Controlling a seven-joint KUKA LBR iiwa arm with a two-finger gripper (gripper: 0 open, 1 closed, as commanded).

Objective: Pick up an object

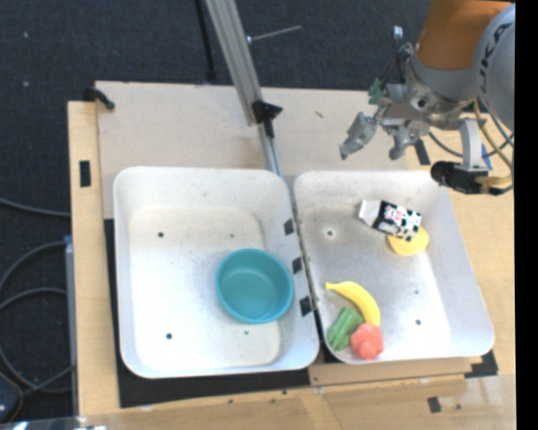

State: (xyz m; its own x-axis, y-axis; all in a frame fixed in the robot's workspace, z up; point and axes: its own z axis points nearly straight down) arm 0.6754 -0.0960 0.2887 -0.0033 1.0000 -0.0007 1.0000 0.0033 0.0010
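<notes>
Gripper [377,141]: fingers apart, empty, poised above right bin [457,267] rim (approach step). Next: descend onto the likely toy cow [392,215], squarely centred.

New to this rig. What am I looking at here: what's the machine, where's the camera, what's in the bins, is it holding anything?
It is one robot arm, grey with an orange band, reaching in from the right. Its two-finger gripper hangs open above the bench, just beyond the right bin's far edge, with nothing between its fingers.

The single camera is fixed above the bench and looks down at a slant.

Two shallow white bins sit side by side. The left bin holds a teal bowl. The right bin holds a small black-and-white carton touching a yellow disc-shaped piece, and near the front edge a toy banana, a green vegetable and a red one clustered together.
</notes>
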